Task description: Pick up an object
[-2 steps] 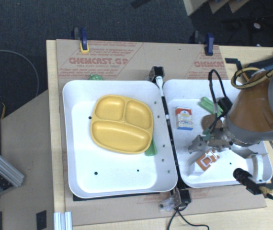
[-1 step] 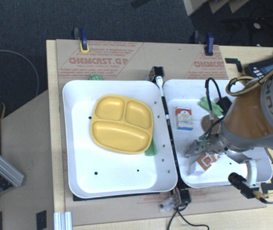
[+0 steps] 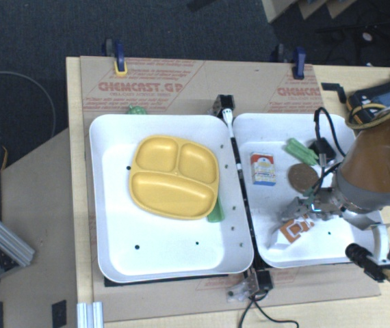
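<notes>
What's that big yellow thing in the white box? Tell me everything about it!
It's a yellow plate that looks like smooth plastic, with rounded corners. Raised ridges split it into three sections: two small ones at the far side and one long one nearer the camera. It lies flat, face up and a bit turned, in the left bin. Something green pokes out from under its right edge.

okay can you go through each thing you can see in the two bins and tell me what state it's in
Yellow divided plate: right way up, flat in the left bin.
Green item: partly tucked under the plate's right edge.
Small card packet: lying flat in the right bin.
Green object: lying loose.
Brown disc: lying flat.
Orange and white packet: crumpled, beside the gripper.
</notes>
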Robot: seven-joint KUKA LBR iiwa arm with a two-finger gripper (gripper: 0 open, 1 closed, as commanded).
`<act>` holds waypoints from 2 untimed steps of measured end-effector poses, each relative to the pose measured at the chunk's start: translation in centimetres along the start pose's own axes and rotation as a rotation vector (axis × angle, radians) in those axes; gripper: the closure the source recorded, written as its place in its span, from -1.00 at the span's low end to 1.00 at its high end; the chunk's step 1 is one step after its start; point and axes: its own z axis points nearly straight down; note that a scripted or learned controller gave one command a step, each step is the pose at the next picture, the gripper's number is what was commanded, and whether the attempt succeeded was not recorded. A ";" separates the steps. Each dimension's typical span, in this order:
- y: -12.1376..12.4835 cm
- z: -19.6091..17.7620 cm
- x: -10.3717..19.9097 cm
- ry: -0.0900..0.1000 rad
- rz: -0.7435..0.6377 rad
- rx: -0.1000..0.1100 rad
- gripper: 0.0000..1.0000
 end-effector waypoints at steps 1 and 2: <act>0.0 -0.9 0.2 0.001 -0.002 -0.001 1.00; 0.2 -10.5 -3.1 -0.002 -0.001 -0.008 1.00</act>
